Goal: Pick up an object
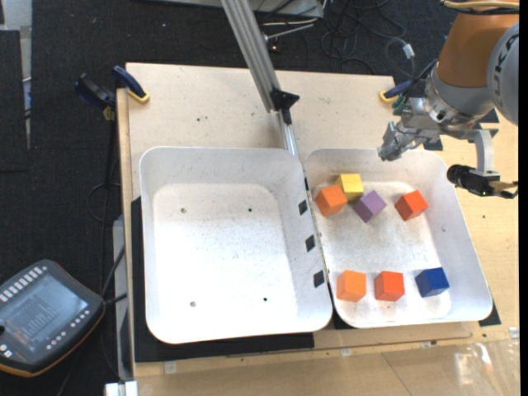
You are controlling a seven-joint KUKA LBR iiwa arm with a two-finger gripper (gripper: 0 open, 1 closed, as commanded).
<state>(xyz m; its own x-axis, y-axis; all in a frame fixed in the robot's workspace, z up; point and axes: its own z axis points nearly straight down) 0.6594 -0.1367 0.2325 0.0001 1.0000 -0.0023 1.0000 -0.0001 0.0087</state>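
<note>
Where the arm leaves the view: its upper links are cut off.
Gripper (394, 148): above right bin (462, 246) rim; finger spacing indiscernible.
Yellow cube (351, 185): touches orange cube (331, 199).

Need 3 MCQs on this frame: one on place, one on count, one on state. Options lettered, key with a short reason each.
1. Where do the cubes lie?
A. in the left bin
B. in the right bin
C. on the bare bench

2. How many cubes are there?
A. five
B. seven
C. nine

3. Where is the claw?
A. over the right bin's far edge, apart from every cube
B. resting on the blue cube
C. over the left bin

Key: 1 B, all cubes sit in the right bin, from the yellow cube to the blue cube. 2 B, four in the far cluster, three in the near row. 3 A, the claw hangs beyond the purple cube, with no cube at it.
</note>
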